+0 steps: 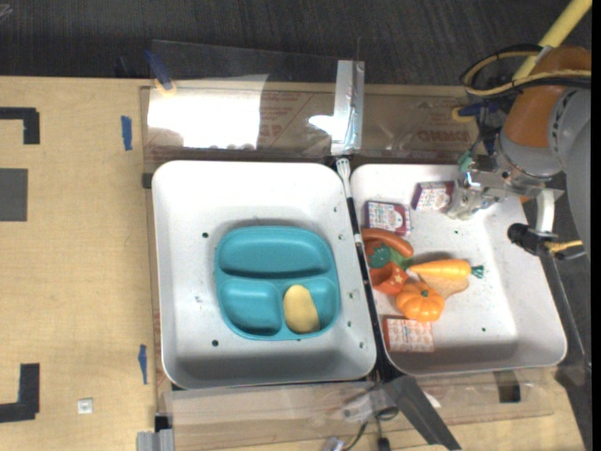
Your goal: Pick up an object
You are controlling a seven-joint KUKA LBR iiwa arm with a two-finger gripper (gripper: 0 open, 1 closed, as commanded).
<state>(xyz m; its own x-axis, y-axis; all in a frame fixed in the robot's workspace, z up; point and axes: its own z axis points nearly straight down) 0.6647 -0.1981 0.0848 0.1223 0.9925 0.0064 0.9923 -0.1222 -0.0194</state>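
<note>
Nothing picked yet, by the look of it. Claw (467, 194) at upper right of right bin (535, 341), low near the back wall, just beside small purple packet (433, 196). Finger state: cannot tell, too small and glinting. No object seen between fingers, so no grasp claimed.

Candidate objects all lying in right bin, left half: second purple-white packet (386, 216) near divider, orange-red pepper-like toy (387, 255), carrot (441, 272) lying sideways, small pumpkin (420, 303) touching carrot from below, red-white packet (408, 334) near front wall. Clustered tight, pumpkin, carrot and pepper toy touching or nearly so.

Left bin (178, 280) carrying teal divided tray (272, 252), yellow potato-like item (300, 308) sitting in its lower right compartment.

Left to do: close on something, lift clear.

Room: right half of right bin bare, open for approach from arm side. Packet by claw close to back wall, little clearance there, likely wall contact risk. Cluster crowded against divider between bins; isolated packets probably easier than the pile. Desk (66, 280) to the left bare cardboard.
</note>
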